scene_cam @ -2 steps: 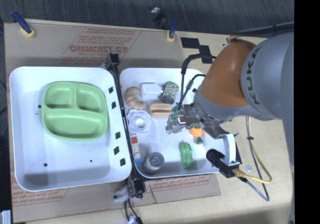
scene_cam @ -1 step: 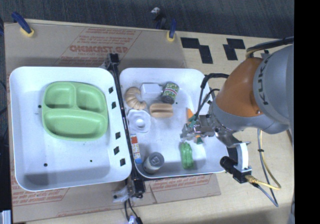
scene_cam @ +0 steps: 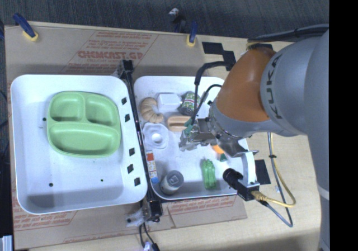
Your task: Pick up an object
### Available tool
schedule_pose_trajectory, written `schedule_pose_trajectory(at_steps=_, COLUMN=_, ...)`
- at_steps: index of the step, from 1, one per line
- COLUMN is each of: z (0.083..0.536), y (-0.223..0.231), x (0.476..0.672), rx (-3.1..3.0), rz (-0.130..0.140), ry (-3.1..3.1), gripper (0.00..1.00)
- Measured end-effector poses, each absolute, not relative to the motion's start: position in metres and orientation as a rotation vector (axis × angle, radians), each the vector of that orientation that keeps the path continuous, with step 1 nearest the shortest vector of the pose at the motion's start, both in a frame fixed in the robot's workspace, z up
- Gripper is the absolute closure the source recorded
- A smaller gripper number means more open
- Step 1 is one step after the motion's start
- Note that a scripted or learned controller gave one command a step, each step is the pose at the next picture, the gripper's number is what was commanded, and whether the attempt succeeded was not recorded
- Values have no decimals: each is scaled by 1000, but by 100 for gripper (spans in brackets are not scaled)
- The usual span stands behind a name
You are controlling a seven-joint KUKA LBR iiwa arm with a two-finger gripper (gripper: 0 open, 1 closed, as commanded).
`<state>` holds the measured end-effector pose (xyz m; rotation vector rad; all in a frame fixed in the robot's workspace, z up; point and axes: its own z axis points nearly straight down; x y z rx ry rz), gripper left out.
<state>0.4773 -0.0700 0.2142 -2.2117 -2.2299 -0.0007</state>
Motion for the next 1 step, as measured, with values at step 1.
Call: schedule_pose_trajectory(at_steps=1, z=196, y=-129, x=497, rx=-2217, rz=0, ry=-2225, gripper=100)
